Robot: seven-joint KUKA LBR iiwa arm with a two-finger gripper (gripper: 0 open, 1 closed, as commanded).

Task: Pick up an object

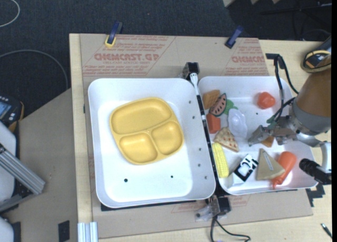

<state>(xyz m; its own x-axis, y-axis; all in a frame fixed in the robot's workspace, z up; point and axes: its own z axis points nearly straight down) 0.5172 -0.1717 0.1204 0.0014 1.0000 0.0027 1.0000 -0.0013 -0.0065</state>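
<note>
My target is any of the toys heaped in the right bin (247,84), and the nearest to my tool (261,134) is a small brown piece (268,141) lying just under its tip, in the middle of that bin. My tool sits low over that spot, reaching in from the right. I cannot tell its state, and I see nothing held by it.

The toys crowd together because the bin is shallow and small. Just left of my tool lie a clear crumpled piece (237,122) and a waffle-like wedge (228,140). Nearer, a sandwich wedge (269,165) leans against a carrot (285,163), with a black-and-white block (245,167) and a corn cob (220,159) along the left wall. Farther off are a watermelon slice (219,103), a bread piece (210,98) and a red lump (213,123); a tomato (266,99) sits apart at the far right.

I judge the crowding to be my chief hindrance: closing here may catch a neighbour or nudge pieces aside.

The left bin (105,130) holds a yellow divided tray (146,130), well apart from my work. Both bins rest on the surface (158,57), clamped at the far edge.
</note>
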